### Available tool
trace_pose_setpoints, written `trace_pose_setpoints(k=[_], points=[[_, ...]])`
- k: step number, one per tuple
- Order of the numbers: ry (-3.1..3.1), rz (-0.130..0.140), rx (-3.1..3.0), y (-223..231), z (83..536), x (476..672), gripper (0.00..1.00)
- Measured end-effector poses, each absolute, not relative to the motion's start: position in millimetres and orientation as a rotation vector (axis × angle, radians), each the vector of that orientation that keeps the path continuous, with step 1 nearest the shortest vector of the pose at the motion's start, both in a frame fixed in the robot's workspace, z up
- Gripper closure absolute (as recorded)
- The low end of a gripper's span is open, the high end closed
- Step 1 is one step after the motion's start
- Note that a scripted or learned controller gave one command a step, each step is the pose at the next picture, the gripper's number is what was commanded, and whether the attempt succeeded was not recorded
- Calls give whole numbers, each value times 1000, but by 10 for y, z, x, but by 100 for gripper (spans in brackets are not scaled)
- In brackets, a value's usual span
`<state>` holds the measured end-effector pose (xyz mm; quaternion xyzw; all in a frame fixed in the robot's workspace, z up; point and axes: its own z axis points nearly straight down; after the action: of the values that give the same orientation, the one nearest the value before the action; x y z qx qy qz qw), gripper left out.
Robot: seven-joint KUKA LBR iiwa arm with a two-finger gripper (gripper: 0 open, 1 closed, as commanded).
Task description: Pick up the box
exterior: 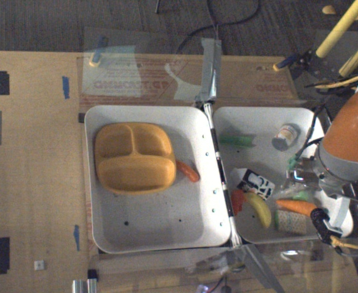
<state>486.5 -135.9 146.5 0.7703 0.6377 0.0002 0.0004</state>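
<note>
Currently the box (257,184) is being crowded by the banana (259,209) at five o'clock. The tool (300,174) is being held at three o'clock, its state untellable; a neighbour could be caught instead.

A single camera hangs above the bench (32,163) and looks down at a slant, far enough off to take in both white bins whole. The left bin (105,224) sits near the middle of the frame; the right bin (252,118) runs toward the right edge, where the arm (349,142) reaches in and covers that bin's right side. The bench's far edge crosses high in the frame, with dark floor (75,11) beyond it. The bench's near edge falls outside the frame.
</note>
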Motion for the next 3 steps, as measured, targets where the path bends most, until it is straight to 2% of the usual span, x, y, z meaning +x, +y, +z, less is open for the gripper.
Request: trace_pose_setpoints(k=[1, 2, 3], points=[[2001, 1, 2421, -1366, 1465, 4863, 0], [2052, 15, 2367, -940, 893, 4835, 0], [2055, 0, 2377, -428, 1841, 4798, 0]])
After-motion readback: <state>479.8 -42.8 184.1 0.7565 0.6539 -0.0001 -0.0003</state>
